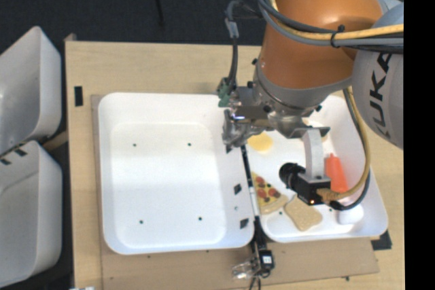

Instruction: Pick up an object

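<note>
As the arm point(319, 24) reaches in from the right, its broad orange band hangs over the far half of the right bin point(361, 140) and hides much of it from where I stand. The pincer point(239, 127) sits beneath that band, low over the near-left part of the right bin, close against the wall shared with the left bin point(103, 166). I cannot tell whether the pincer is open or closed, since the wrist housing covers it. I see nothing gripped in it.

Both bins rest side by side on the tan desk point(81, 146).

Items noted, all in the right bin:
- A yellow disc point(260, 142) lies flat just beside the pincer, on its right and slightly nearer to me.
- A pizza slice point(266, 193) lies near the shared wall, in the front-left part of the bin.
- A slice of toast point(303, 215) lies just right of the pizza slice, close to the front rim. Whether the two touch I cannot say.
- An orange piece point(336, 173) lies towards the right side. Its exact form is unclear.
- A small white object point(351, 215) rests in the front-right corner, pale against the bin and hard to make out.
</note>
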